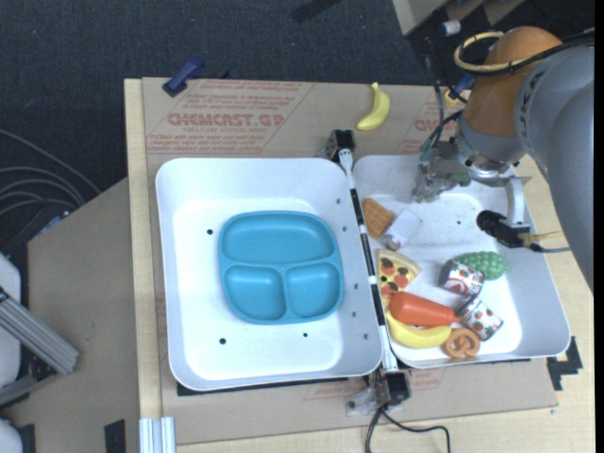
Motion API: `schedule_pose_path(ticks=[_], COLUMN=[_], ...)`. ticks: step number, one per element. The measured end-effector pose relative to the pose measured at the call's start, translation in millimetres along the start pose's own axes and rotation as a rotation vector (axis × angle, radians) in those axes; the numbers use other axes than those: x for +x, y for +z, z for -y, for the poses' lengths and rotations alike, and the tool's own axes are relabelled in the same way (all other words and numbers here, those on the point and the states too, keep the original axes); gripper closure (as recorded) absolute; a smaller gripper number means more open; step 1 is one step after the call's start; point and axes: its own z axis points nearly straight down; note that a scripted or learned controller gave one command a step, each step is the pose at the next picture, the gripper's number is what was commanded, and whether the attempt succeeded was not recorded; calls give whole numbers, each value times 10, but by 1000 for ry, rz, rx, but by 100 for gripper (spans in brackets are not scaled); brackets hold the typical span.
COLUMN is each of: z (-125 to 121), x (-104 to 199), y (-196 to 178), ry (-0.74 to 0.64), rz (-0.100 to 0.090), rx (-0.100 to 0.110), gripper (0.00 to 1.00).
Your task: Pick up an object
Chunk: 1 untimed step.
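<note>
Cardboard-covered bench [245, 121] seen bearing two white bins. Left bin [179, 253] occupied by blue divided plate [280, 264]. Right bin [538, 291] stocked near front: carrot [422, 308], long axis running left to right, slightly downward; banana [420, 335] beneath it, pizza slice [396, 271], pretzel [463, 343], green grapes [483, 264]. Gripper [432, 182] lowered over bin's rear left; grip state cannot be told. Second banana [375, 109] lying on bench behind bins.

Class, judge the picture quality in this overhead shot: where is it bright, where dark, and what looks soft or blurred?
Camera view: the two white bins are brightest, nearly washed out; the floor at the top is dark; the blue tray shows soft sheen; the arm looms large and slightly soft; small toys by the carrot lack fine detail.
</note>
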Motion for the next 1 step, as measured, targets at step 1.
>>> schedule_pose_path(ticks=[1], z=[1], x=[1], y=[2], ry=[0], rz=[0], rx=[0], gripper=[0])
